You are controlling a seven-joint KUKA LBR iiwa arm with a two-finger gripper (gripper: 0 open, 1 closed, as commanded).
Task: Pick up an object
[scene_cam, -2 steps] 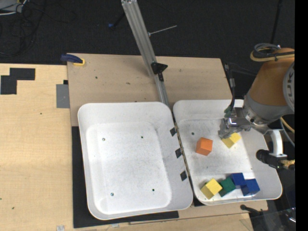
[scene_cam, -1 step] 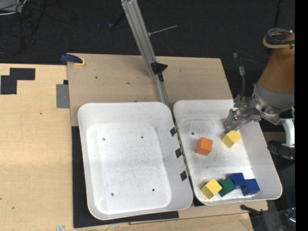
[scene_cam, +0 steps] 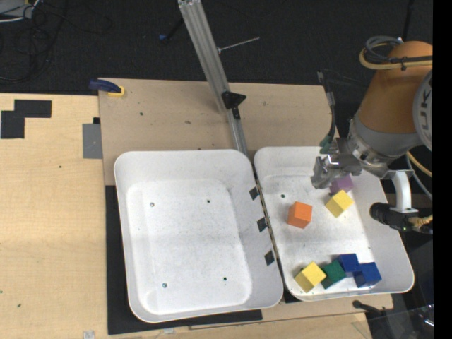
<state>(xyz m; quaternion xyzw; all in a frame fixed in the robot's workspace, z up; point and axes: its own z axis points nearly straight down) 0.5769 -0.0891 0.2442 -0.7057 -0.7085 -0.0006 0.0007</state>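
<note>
At the near edge of the right bin a cluster of blocks sits packed together: a yellow block, a green block touching it, and two blue blocks just beside that. Crowded corner to corner like this, they leave little room for fingers to drop on either side, so I judge them poor choices for a grasp. Farther in, an orange block lies alone on bare bin floor, well apart from its neighbours and the easiest to reach. Beyond it a second yellow block rests tilted, and just behind that a purple block sits right under the arm. The pincer hangs low over this far part of the bin, close beside the purple block, which looks like its target. Whether its tips are apart or together I cannot tell, as the wrist hides them, and nothing shows between them. The left bin lies alongside on the worktop, with a metal rail leaning up behind
</note>
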